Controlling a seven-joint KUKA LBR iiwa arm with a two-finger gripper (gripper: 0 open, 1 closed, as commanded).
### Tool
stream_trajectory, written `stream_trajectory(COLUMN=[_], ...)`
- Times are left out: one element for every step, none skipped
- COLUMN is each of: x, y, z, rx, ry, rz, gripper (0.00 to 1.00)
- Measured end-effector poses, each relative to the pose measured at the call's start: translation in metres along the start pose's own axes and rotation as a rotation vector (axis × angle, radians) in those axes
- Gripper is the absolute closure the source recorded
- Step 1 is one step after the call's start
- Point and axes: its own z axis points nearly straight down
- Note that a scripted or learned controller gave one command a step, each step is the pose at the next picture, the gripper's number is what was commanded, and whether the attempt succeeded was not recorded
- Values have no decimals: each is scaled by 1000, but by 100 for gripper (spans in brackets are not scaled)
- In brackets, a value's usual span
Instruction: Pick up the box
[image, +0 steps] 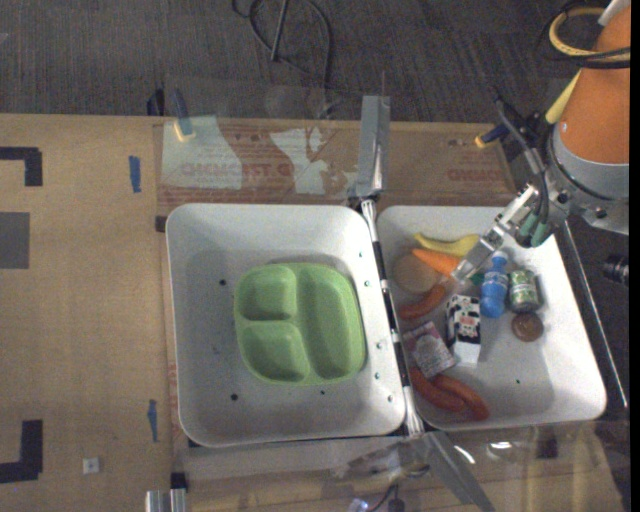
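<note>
- The step in hand looks like the approach: the gripper hangs over the right shallow white bin, its tip low among the clutter, nothing visibly between its fingers.
- The small black-and-white printed carton box stands near that bin's middle, just below and left of the gripper tip, beside a blue plastic bottle and a green can.
- An orange carrot lies right at the tip; touching or not, I cannot tell.
- Whether the fingers are apart or together, I cannot tell.
- Next, the gripper likely needs to shift toward the box and straddle it.
</note>
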Motion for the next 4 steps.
stream_trajectory(x=[-2,-2,-4,-4], y=[0,0,1,1], z=[-11,-11,-22,-22], rx=[-5,-4,-9,-9], ry=[-5,-4,-10,-9], rz=[2,2,3,4], gripper=[100,0,100,0])
